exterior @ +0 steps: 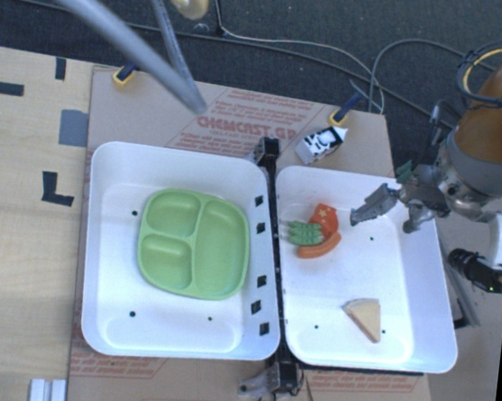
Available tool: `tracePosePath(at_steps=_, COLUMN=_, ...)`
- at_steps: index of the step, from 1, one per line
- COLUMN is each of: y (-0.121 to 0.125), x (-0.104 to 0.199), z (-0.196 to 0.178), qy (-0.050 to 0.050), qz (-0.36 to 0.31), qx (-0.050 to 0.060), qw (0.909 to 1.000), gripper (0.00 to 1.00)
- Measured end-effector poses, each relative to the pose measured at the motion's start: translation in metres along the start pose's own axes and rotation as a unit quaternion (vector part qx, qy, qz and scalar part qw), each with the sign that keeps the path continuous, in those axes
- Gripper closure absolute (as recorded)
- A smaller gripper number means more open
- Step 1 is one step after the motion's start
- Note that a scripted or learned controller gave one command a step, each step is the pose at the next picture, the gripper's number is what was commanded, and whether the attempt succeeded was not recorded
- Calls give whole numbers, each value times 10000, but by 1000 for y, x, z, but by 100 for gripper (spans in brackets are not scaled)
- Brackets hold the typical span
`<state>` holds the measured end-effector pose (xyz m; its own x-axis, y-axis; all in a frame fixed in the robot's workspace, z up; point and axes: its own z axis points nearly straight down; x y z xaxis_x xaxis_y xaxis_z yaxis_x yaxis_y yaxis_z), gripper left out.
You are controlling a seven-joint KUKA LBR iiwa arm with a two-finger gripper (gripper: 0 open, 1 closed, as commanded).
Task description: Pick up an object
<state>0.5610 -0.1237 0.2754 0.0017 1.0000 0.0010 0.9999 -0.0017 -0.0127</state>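
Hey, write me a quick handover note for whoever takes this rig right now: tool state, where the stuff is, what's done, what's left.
Tool: open, holding nothing, hovering over the top right part of the right bin.
Right bin: a red and green toy near its left wall, a tan wedge toward its lower right. The tool is up and right of the toy, touching neither.
Left bin: a green divided plate, flat in the middle.
Done: nothing picked up yet.
Left: lower onto one item, probably the toy as it seems nearest, close and lift.
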Motion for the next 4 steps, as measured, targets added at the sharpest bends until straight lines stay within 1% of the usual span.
tracePosePath(at_steps=1, y=2, x=0, z=-6, qy=-7, qz=-15, qx=-57, qw=10000, gripper=0)
tracePosePath(at_steps=3, y=0, x=3, z=81, qy=-9, qz=-13, qx=-34, qw=10000, gripper=0)
tracePosePath(at_steps=4, y=1, x=0, z=126, qy=-8, qz=-12, qx=-33, qw=10000, gripper=0)
